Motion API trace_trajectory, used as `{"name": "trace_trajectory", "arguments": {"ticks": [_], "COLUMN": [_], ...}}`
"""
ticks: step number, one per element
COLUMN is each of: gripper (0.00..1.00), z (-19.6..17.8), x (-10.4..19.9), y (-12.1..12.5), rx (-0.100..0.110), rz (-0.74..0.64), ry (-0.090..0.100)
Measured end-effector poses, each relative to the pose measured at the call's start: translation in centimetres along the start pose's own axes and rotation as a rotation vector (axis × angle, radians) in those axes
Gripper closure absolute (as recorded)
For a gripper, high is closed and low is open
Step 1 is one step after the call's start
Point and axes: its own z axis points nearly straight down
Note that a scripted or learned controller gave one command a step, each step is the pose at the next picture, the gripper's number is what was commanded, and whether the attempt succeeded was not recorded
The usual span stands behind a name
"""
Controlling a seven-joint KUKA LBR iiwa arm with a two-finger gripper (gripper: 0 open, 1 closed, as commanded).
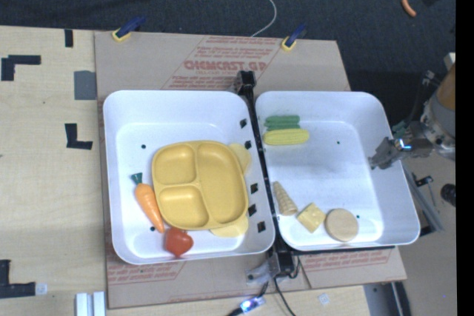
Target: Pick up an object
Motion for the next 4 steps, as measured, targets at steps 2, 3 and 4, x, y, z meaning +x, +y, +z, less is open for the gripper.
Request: {"name": "trace_trajectory", "arguments": {"ticks": [2,3,4], "gripper": [1.0,1.0,1.0], "z": [0.2,-0.7,-0.8], "x": [10.1,15.8,21.1], "y": [1.7,2.8,3.0], "rx": [0.004,0.004,0.005], "rz": [-0.005,-0.006,-0.005], "ry": [0.002,0.003,0.002]}}
